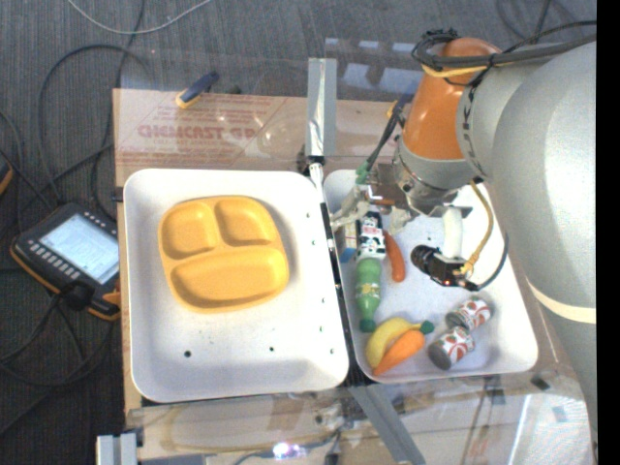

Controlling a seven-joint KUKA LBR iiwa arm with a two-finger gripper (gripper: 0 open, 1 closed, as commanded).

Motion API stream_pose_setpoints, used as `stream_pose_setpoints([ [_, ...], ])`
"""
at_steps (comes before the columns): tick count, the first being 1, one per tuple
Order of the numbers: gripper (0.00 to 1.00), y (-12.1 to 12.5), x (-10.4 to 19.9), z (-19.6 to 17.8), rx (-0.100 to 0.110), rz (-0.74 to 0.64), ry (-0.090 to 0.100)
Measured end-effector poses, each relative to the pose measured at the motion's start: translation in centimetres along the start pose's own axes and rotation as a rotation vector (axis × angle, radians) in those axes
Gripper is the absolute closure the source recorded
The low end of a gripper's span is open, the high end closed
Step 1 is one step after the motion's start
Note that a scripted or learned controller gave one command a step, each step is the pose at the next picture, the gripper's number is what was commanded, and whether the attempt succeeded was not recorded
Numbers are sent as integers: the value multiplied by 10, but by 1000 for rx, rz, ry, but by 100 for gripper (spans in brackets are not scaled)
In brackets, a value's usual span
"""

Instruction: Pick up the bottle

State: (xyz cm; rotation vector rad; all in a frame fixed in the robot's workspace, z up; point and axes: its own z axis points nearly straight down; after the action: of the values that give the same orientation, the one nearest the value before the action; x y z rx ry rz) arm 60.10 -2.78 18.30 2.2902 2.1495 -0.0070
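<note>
Fingers (346, 213) of the gripper (368, 216) look parted and hold nothing, hanging over the label end of the bottle (368, 294), which lies lengthwise along the left wall of the right bin (518, 356). A good grasp probably means squaring up across the bottle's width, dropping low, and staying clear of the wall and the small carrot (395, 258) just beside it.

One camera sat high above the bench (194, 134) and looked down at a slant. It was far enough back to take in both white bins, the left bin (145, 289) and the right bin (504, 352), plus some floor beyond. The gripper (373, 206) sat a little right of the middle. The big grey arm (552, 182) came in from the right, close to the camera.
</note>
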Motion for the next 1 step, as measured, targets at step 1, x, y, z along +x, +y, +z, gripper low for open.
stream_pose_setpoints([
  [1, 0, -25, -80, 53, 0, 25, 0],
])
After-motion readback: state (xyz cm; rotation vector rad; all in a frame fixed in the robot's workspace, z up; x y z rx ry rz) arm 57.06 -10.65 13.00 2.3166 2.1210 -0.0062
